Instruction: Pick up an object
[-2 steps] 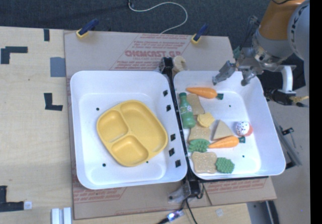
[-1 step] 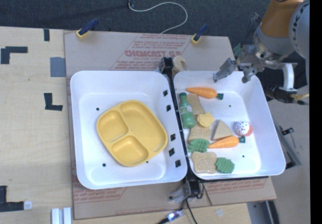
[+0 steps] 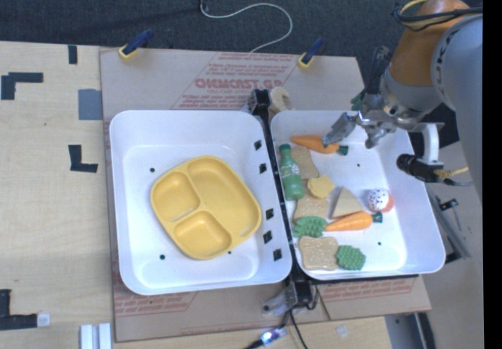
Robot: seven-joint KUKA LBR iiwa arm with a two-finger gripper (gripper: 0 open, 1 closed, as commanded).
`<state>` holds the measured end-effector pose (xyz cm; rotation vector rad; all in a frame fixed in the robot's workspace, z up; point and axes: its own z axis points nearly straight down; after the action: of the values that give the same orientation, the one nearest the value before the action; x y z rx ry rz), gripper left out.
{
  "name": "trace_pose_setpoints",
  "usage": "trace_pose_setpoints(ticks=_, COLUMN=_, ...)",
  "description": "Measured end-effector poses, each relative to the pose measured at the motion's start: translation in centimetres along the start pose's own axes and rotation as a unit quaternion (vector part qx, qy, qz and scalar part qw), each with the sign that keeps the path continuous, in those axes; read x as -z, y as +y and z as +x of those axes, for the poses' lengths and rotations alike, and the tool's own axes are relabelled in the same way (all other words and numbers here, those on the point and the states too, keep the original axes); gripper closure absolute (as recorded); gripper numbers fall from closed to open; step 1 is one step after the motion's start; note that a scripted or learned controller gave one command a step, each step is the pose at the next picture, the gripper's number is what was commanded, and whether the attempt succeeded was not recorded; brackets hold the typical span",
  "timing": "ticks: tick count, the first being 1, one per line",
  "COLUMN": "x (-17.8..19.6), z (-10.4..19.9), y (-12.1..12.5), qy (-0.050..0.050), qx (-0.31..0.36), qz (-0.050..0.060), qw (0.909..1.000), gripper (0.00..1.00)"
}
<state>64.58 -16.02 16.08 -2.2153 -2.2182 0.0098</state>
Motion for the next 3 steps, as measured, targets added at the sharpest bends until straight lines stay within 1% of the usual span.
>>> trace_pose_setpoints(ticks=1, x=-4.8, z=-0.6, y=-0.1, qy=0.0, qx=0.0, qz=-0.001, qw=1.0, gripper=0.0)
trace_pose_setpoints(ticks=2, x=-7.8, z=-0.5, y=-0.1, qy=0.0, qx=0.0, qz=-0.003, qw=1.0, gripper=0.0)
trace_pose_setpoints(ticks=3, x=-6.5, z=-0.3, y=0.1, qy=0.002, qx=0.001, qz=-0.005, qw=1.0, gripper=1.0)
